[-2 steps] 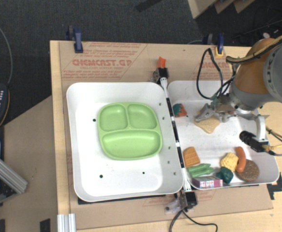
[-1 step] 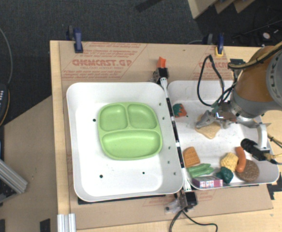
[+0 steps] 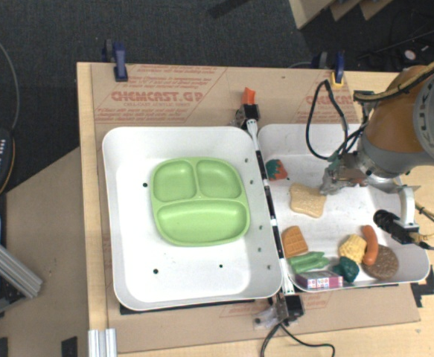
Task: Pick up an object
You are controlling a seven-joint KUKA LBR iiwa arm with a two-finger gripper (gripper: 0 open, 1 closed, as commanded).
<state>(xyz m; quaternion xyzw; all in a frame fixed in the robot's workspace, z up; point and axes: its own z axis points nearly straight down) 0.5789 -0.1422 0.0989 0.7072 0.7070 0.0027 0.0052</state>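
White plastic bins sit side by side on the counter [image 3: 179,88], and nothing has been lifted out of either one yet, as far as this view shows. The left bin [image 3: 127,199] carries a green divided plate [image 3: 199,201] lying flat. The right bin [image 3: 328,136] carries the toy food: a tan bread slice [image 3: 307,201] near its middle, a small red and green piece [image 3: 276,170] by the wall shared with the left bin, an orange ridged piece [image 3: 294,240], a green pea pod [image 3: 307,260], a pink and white box [image 3: 321,280], a yellow piece [image 3: 353,247], an orange carrot [image 3: 371,244], a teal piece [image 3: 348,271] and a brown round patty [image 3: 383,262] along the near edge.

The grey arm [image 3: 406,136] reaches in from the right, and the gripper [image 3: 334,181] sits low in the right bin, just beside the upper right corner of the bread slice. Whether it touches the bread is too fine to tell. The slice looks flat on the bin floor, so I judge the pick not yet made: closing on something and lifting are both left to do.

As for the jaws, the wrist and cabling hide them from this slant, so I cannot tell how far apart they stand, and nothing can be seen held between them.
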